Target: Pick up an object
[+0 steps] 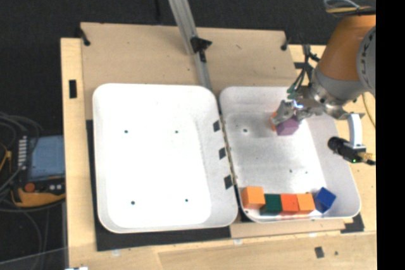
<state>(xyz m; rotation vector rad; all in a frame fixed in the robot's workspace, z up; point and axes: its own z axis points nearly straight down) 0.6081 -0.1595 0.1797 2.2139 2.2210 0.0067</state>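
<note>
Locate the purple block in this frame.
The purple block is in the upper middle of the right bin, right at the gripper, far from the row of blocks along the bin's near edge.

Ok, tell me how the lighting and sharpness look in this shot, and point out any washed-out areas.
Camera view: light is even and soft, with faint shadows. The left bin is washed out to nearly flat white; the right bin keeps a speckled grey. The whole frame is slightly soft. The gripper blurs into the purple block, while the coloured blocks along the near wall read clearly.
</note>
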